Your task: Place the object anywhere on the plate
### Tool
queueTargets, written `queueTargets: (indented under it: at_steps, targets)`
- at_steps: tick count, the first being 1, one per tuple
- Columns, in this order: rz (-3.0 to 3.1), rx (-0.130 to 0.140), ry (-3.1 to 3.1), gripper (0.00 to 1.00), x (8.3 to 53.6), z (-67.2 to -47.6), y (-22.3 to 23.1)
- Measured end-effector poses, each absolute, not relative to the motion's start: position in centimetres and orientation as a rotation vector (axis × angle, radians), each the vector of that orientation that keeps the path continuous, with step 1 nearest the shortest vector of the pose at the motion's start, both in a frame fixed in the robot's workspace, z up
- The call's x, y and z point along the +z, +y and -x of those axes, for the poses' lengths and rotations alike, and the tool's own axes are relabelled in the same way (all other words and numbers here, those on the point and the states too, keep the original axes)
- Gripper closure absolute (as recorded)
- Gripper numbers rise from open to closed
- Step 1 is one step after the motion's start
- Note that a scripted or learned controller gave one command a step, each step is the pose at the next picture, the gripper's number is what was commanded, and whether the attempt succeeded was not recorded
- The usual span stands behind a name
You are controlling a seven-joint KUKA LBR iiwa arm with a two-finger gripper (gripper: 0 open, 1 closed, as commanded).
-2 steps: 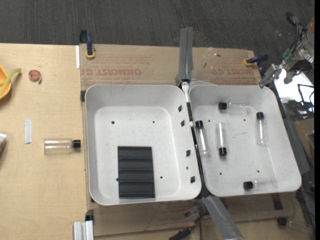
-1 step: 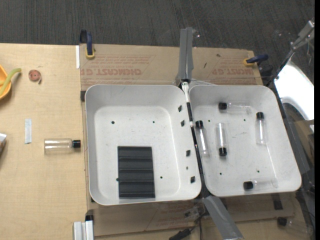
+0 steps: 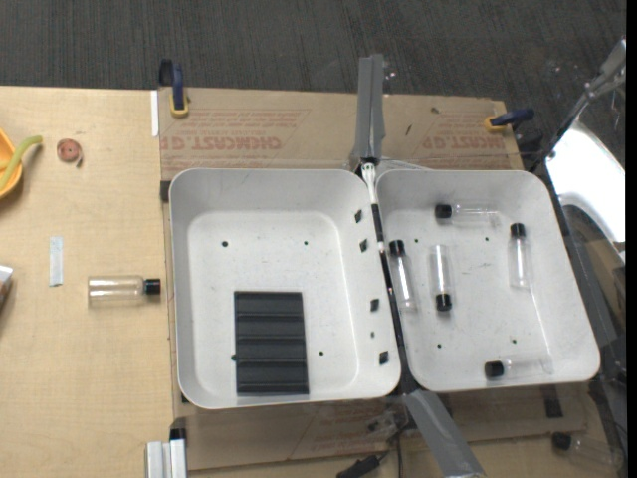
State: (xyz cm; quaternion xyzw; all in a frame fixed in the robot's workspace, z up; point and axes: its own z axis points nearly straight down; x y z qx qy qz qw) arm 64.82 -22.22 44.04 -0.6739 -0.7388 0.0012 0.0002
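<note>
Five clear vials [image 3: 439, 278] lie scattered in the right bin [image 3: 557, 267], most with long axes running up-frame, while the dark ridged plate [image 3: 270, 344] sits lower-centre in the left bin [image 3: 199, 267], leftward of them.

Light: even, bright, overhead | Shadows: soft, faint inside two shallow white plastic bins [image 3: 189, 267] | Glare: mild on clear vials [image 3: 438, 272] | Focus: slightly soft overall, blurrier at right edge | Tan wooden tabletop [image 3: 80, 207] evenly lit
</note>
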Motion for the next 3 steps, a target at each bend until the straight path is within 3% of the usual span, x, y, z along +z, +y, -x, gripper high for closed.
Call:
queueTargets:
  at_steps: [1, 2, 3]
  targets:
    - [2.331, 0.006, -2.104, 0.00, 44.0, -66.0, -16.8]
    - [2.493, 0.008, -1.907, 0.00, 43.9, -64.2, -21.2]
    - [2.727, 0.006, -1.559, 0.00, 44.0, -65.9, -16.5]
